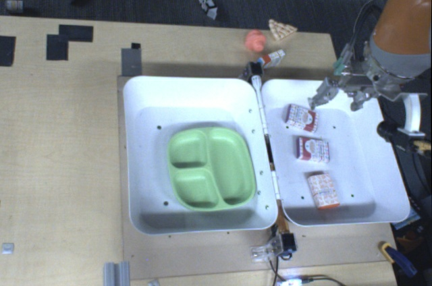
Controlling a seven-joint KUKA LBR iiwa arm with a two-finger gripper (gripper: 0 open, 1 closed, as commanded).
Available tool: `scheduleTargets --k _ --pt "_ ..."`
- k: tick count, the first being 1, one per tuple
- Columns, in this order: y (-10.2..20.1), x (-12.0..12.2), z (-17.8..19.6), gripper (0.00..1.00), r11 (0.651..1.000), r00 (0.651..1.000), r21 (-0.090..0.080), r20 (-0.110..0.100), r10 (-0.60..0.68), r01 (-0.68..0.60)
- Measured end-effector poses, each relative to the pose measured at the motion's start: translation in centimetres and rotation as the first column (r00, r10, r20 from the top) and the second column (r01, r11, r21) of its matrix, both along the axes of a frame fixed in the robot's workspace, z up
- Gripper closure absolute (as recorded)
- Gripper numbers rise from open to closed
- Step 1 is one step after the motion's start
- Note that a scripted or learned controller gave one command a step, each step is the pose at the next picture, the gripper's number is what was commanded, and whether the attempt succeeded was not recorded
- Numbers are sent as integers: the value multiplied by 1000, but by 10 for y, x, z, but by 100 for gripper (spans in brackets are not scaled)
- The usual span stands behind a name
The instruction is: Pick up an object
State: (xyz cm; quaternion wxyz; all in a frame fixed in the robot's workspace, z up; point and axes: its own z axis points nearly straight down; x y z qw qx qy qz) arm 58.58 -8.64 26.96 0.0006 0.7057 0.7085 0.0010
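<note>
three small cartons (312, 149) in right bin (378, 163), top one just left-below gripper (339, 93); fingers spread open, holding nothing

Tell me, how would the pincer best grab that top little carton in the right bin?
Probably from straight above, closing across the narrow sides of the top carton. It lies flat on the floor of the right bin, slightly tilted, with open space around it and the middle carton well apart, so fingers could fit on both sides. The pincer hovers just beside it.
</note>
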Motion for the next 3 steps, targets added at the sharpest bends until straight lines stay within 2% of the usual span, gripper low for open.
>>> scheduleTargets --k 1,2,3 --pt "-26 23 -160 0 1000 1000 0 -5 -3 3" --pt "-25 26 -147 100 1000 1000 -1 5 -1 1" --pt "-25 26 -147 0 1000 1000 0 4 0 0"
